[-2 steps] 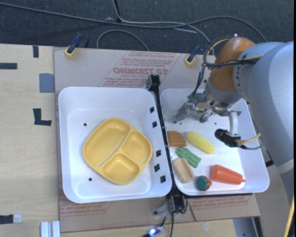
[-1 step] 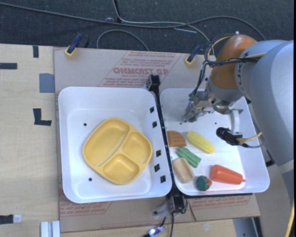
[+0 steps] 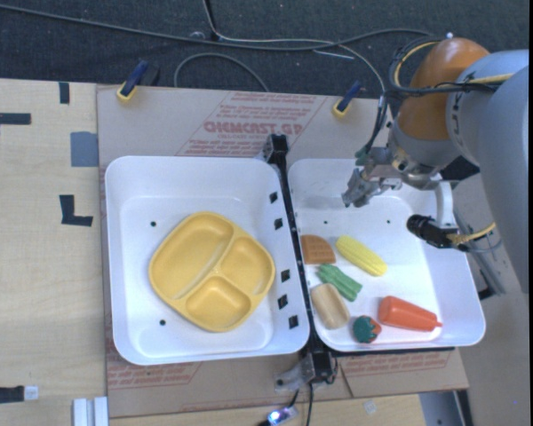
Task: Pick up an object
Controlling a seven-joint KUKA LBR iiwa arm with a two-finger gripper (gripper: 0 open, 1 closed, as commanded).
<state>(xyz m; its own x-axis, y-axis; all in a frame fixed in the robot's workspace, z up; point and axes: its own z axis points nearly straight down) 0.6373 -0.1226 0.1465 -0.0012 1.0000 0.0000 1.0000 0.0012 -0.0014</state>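
Observation:
My gripper [image 3: 362,188] hangs over the back part of the right bin [image 3: 453,273], above bare white floor. Nothing shows between its fingers. Several toy foods lie nearer the front of that bin: a yellow corn cob [image 3: 361,255], a brown bread piece [image 3: 317,249], a green pod [image 3: 339,281], a tan bun [image 3: 329,305], an orange carrot [image 3: 409,313] and a small red and green fruit [image 3: 366,328]. The corn cob is the closest, a little in front of the gripper.
The left bin [image 3: 124,238] holds a yellow divided plate [image 3: 211,270]. A black divider with clips [image 3: 287,238] runs between the bins. A black cable fitting [image 3: 426,230] hangs from the arm over the right bin's right side. Cables lie behind the bench.

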